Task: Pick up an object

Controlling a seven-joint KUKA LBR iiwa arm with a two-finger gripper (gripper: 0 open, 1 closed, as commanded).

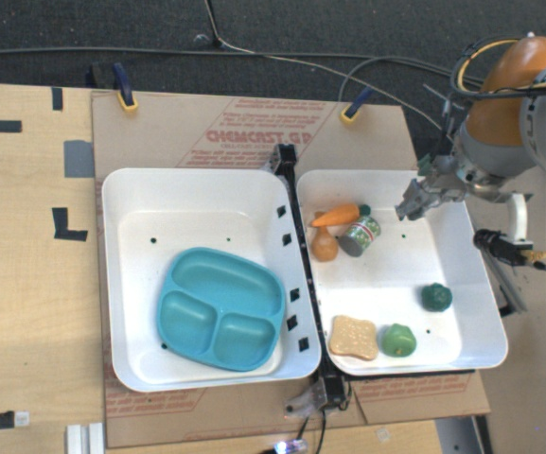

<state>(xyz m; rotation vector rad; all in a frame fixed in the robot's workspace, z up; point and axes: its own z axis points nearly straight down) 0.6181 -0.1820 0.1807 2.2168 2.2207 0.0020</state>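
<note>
The right bin (462,253) holds an orange carrot (337,216), a small can with a green label (359,235), a brownish round item (324,246), a slice of toast (353,338), a green pepper (398,340) and a dark green round piece (435,297). My gripper (411,206) hangs over the bin's upper right part, right of the can and carrot, apart from all of them. Nothing shows between its fingers.
The left bin (131,216) holds a teal divided plate (220,307). A black divider runs between the two bins. Cables cross the dark floor behind the bench, and clamps (124,93) hold the cardboard sheet at its back edge.
</note>
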